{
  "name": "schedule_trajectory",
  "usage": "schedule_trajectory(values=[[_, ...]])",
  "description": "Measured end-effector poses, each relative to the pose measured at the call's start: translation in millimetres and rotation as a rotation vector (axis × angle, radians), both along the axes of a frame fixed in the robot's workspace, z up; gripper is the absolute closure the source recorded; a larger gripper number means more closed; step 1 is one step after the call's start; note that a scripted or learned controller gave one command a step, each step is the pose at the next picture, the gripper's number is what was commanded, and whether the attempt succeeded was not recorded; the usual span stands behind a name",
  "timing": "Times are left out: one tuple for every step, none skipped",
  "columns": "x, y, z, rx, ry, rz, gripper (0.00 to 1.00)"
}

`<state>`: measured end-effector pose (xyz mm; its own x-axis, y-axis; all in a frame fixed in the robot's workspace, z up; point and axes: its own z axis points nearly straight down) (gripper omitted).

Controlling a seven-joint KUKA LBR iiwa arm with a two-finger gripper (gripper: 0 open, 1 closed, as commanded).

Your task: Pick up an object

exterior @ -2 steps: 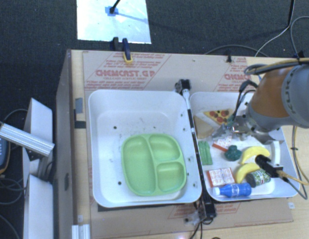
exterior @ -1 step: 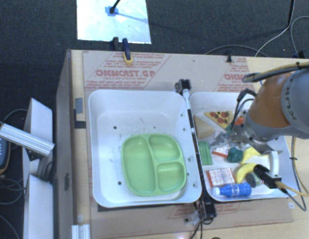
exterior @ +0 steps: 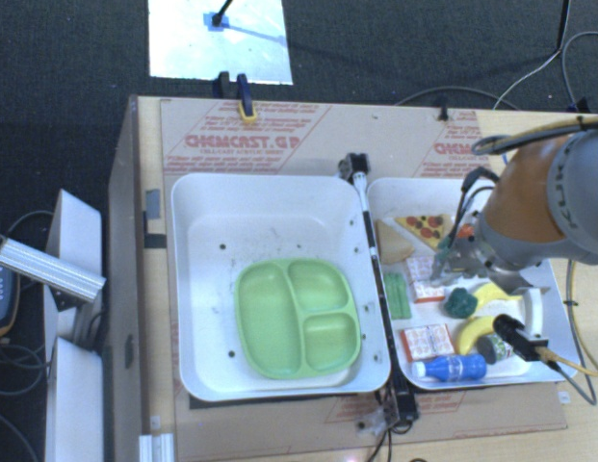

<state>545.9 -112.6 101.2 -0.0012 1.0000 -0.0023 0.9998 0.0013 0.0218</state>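
White for both bins [exterior: 197, 258]. Pale green for the divided tray [exterior: 299, 316] on the left. On the right: yellow banana [exterior: 477, 332], dark teal lump [exterior: 461, 302], blue-and-white bottle [exterior: 450, 369], orange pizza slice [exterior: 424, 227] dotted red, red-and-white cards [exterior: 426, 340].

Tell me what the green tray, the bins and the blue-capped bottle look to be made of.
Green tray: likely molded plastic, smooth, with a soft sheen on its three compartments.
Bins: probably thin white plastic, matte, with rounded formed corners and scuffs.
Bottle: seemingly white plastic with a blue cap; too small to be sure.
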Motion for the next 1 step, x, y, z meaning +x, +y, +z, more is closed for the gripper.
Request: schedule_trajectory(values=[[-0.3, -0.3, -0.2, 0.000, 0.001, 0.000, 0.00]])
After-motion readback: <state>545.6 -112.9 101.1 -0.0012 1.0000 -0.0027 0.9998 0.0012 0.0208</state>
